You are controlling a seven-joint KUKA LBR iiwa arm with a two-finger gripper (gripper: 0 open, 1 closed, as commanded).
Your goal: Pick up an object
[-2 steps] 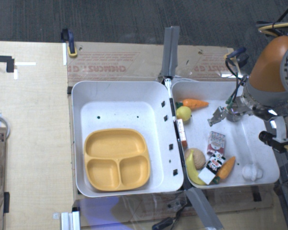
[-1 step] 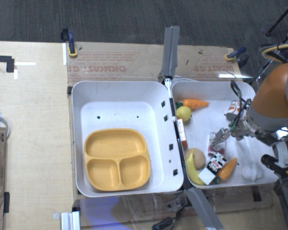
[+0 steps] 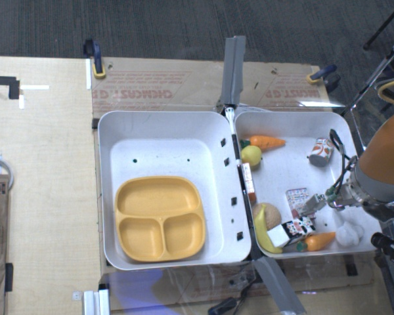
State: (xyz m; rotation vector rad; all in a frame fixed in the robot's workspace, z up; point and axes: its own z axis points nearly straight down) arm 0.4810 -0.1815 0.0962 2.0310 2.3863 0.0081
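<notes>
The jaws [image 3: 313, 205] are seen low in the right bin [image 3: 285, 120], above a small card [image 3: 297, 197]; whether they are open cannot be told. A carrot [image 3: 265, 142] lies near the bin's far edge.

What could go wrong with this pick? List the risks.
1. The hand sits low over a tight cluster: card, small box, banana, orange carrot. It may nudge neighbours or grab two things.
2. The cluster lies near the right bin's front wall, which could block the hand.
</notes>
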